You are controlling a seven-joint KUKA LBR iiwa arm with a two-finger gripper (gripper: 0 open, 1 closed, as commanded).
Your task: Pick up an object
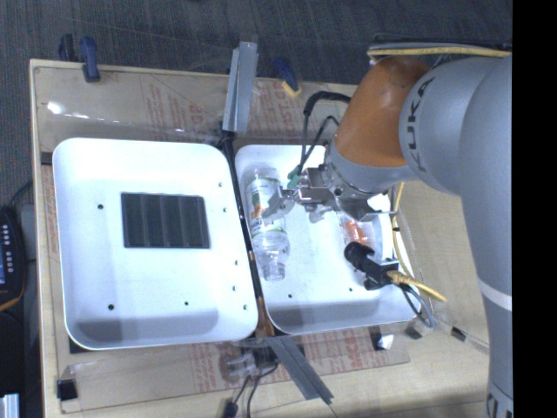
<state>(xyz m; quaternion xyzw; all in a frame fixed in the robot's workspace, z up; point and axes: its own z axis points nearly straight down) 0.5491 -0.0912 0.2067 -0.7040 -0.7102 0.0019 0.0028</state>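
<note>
One wooden tabletop spans the frame, its surface covered with a clear sheet. One grey arm with an orange band enters from the right and bends over the right half of the scene. Two shallow white bins sit side by side: the left bin takes up the centre-left of the frame, and the right bin, the narrower of the two, touches it along the middle. One dark ribbed rectangular panel lies flat in the middle of the left bin. In the right bin there are two loose things. One clear plastic bottle with a green-marked label lies lengthwise along the bin's left wall, and one small orange-and-clear item, too blurred to name, lies right of centre, well apart from the bottle. The tool hangs over the right bin's upper middle, just beside the bottle's upper part; whether it is wide or narrow cannot be told, and nothing can be seen held in it.
</note>
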